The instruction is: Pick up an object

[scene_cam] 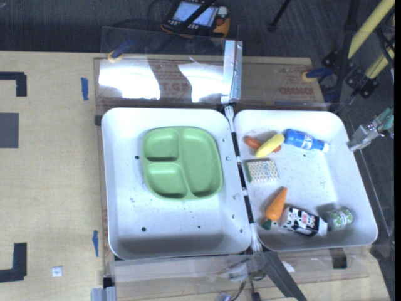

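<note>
Bins first: I count two shallow white bins side by side, the left bin (119, 218) and the right bin (351, 231), both smooth plastic with rounded corners and dark specks on their floors. In the left bin I see one thing, a pale green plate (182, 162) with three compartments and soft rounded edges, lying flat near the middle.

In the right bin I count seven things. One blue bottle (304, 141) with a white label lies on its side toward the far edge. Just beside it, one yellow banana (270, 145) lies across one small orange piece (251, 142), touching it. Below those sits one square speckled sponge (261, 170), rough in look. Nearer to me, one orange carrot (276, 205), tapered with a green end, lies at a slant, and its lower end meets one black-and-white patterned carton (302, 222) lying on its side. One round green and white ball (340, 217) rests just beside the carton, near the bin's right corner.

At the right edge of my feed I can make out the gripper (369, 132), a pale metallic shape above the right bin's far right rim, apart from all the objects. Whether its tips are apart or together I cannot tell, and I see nothing between them.
</note>
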